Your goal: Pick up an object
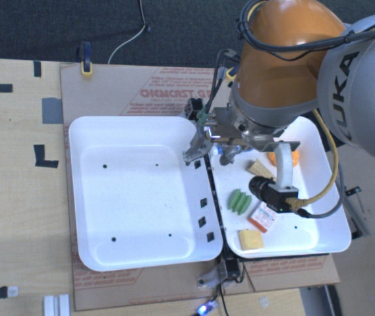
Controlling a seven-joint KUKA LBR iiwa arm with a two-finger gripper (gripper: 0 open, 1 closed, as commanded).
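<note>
— Where are you?
— My arm hangs over the right bin, gripper at the divider; open or closed, I cannot tell.
— Targets?
— Green piece, yellow block, red-white packet lie loose. I judge it's still approach: next, centre and descend.

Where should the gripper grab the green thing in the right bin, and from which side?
Grip the green thing across its narrow width at mid-length, coming straight down from above. It lies flat and elongated, slanted in the right bin, with bare floor on both long sides, so fingers would likely fit there.
</note>
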